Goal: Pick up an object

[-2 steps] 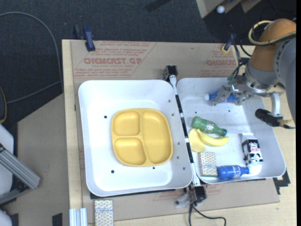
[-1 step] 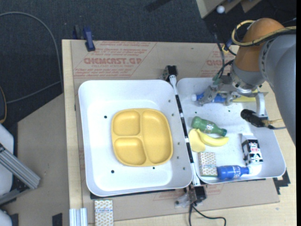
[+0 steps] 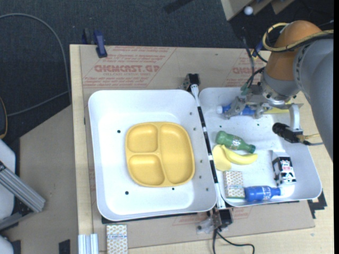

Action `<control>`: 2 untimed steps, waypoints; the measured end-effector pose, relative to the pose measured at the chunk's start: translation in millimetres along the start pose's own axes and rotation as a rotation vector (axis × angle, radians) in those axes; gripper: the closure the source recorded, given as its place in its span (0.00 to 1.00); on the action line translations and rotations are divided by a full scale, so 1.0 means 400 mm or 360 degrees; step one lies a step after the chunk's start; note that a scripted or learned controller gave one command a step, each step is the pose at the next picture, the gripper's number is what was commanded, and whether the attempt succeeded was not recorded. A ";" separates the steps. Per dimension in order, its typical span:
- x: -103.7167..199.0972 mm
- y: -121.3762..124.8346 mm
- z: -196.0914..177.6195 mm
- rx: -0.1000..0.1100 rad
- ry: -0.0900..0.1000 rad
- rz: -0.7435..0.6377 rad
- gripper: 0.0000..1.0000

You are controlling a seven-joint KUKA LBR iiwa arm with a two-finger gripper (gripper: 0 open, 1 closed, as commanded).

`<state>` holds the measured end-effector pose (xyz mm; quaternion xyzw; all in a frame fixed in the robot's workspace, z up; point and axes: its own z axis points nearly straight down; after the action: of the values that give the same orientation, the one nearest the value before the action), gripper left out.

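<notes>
Nearest the camera, a patterned packet (image 3: 116,237) lies on the bench outside the bins. In the right bin (image 3: 306,165), along its near wall, a blue bottle (image 3: 259,193) lies on its side, touching a small speckled box (image 3: 233,183); a black-and-white carton (image 3: 284,171) sits just beyond. Farther in, a yellow banana (image 3: 238,156) lies against a green bottle (image 3: 234,141). At the far end lies a small blue-and-white item (image 3: 229,110), slim, with a white rounded tip. The gripper (image 3: 249,109) is low just beside it; whether it is open or closed cannot be told. The left bin (image 3: 106,142) holds a yellow three-compartment plate (image 3: 159,153). Both bins rest on brown cardboard (image 3: 132,67) with red print, a blue clamp (image 3: 99,43) at its far edge. Beyond is dark carpet (image 3: 37,67) with a pale cable (image 3: 57,33).
</notes>
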<state>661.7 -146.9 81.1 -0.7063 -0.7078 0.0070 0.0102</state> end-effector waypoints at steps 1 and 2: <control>0.021 0.000 -0.002 -0.0001 -0.0007 0.0002 0.00; -0.061 0.000 -0.001 -0.0003 -0.0001 0.0003 0.00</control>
<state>661.9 -171.3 81.4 -0.7069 -0.7072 0.0064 0.0092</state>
